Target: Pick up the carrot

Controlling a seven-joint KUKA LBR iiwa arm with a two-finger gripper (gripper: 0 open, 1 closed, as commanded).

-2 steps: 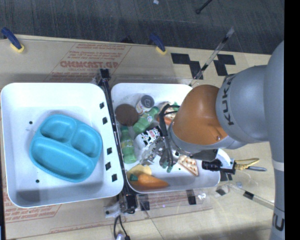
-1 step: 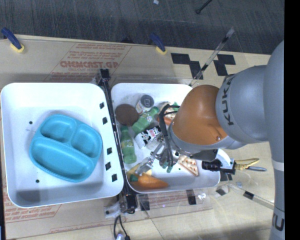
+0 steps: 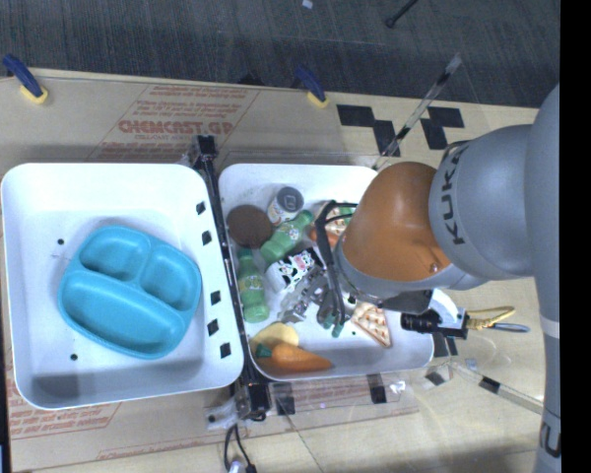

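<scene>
The carrot (image 3: 294, 361) is orange and lies flat along the near wall of the right bin (image 3: 406, 361), next to a yellow piece (image 3: 276, 336). My gripper (image 3: 315, 308) reaches down into the middle of that bin from under the orange wrist band (image 3: 394, 227). It sits above and slightly right of the carrot, apart from it, among the clutter. Nothing orange shows at its tip. The arm hides the bin's right half.
Around the gripper lie a brown round object (image 3: 246, 225), a small can (image 3: 288, 202), a green bottle (image 3: 284, 240), a black-and-white toy (image 3: 295, 267), a green piece (image 3: 252, 294) and a waffle-like wedge (image 3: 374, 323). The left bin (image 3: 39, 195) holds a blue divided plate (image 3: 128, 290).
</scene>
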